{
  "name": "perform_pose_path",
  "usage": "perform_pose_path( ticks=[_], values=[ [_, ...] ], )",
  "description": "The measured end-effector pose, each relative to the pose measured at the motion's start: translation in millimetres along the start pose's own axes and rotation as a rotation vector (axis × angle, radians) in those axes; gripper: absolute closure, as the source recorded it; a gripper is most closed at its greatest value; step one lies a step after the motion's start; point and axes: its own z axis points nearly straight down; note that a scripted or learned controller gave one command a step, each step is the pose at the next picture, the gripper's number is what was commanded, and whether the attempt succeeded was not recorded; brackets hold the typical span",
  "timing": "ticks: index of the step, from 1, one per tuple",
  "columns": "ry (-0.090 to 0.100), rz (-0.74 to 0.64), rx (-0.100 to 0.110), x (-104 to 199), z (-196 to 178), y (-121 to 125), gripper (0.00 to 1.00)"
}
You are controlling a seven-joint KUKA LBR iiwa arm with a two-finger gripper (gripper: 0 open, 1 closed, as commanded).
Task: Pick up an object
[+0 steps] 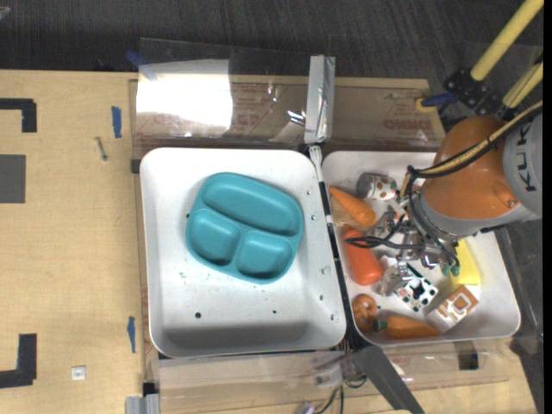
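Note:
The right bin holds a jumble of small objects: an orange carrot, a red-orange piece, a black-and-white spotted cube, an orange-and-white box, a yellow block and a second carrot along the front wall. The arm's orange band hangs over the back right of this bin. Below it, my gripper is lowered among cables into the middle of the pile, just above the spotted cube. I see nothing clearly held between its fingers.
A teal divided tray lies in the left bin. A small grey object rests near the right bin's back wall. A metal divider stands behind the bins, and yellow rods cross the top right.

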Motion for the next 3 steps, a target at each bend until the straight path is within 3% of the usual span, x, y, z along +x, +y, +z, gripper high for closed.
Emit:
perform_pose_path(
  ticks=[1,2,3],
  values=[
    [-0.002,-0.024,-0.001,-123,-73,-1,0.00],
    [0.008,-0.046,-0.001,-72,-1,-48,0.00],
    [0.002,0.073,-0.001,2,0,-31,0.00]
  ],
)
